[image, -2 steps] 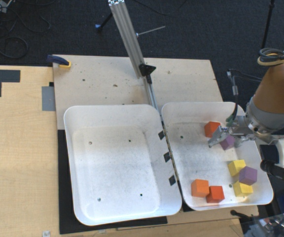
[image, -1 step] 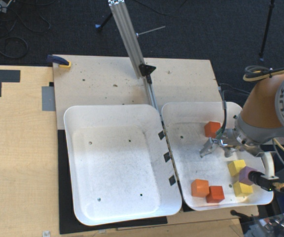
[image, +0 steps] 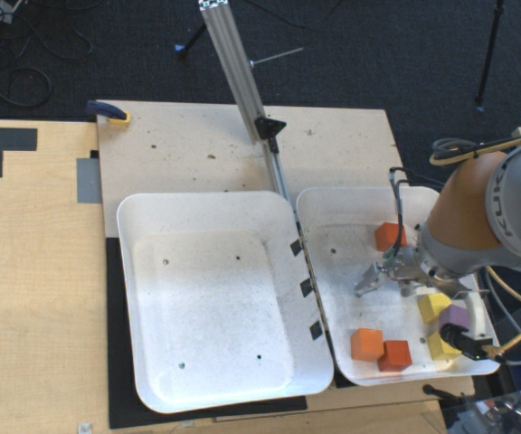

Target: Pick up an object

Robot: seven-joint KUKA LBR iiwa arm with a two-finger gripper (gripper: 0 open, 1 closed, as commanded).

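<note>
Where the arm's orange band covers the right bin (image: 333, 208), part of its far side is hidden, along with part of an orange block (image: 388, 236). The gripper (image: 372, 278) hangs low over bare bin floor, spread and grasping nothing. Orange (image: 366, 344), red (image: 395, 355), yellow (image: 433, 306) and purple (image: 456, 316) blocks crowd the near right corner. The speckled counter (image: 188, 147) stands on dark carpet (image: 360, 43) strewn with cables.

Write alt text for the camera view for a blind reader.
A grey robot arm's two-finger gripper hangs open over the right shallow white bin, holding nothing, among small orange, red, yellow and purple blocks. The left shallow white bin sits beside it.
</note>
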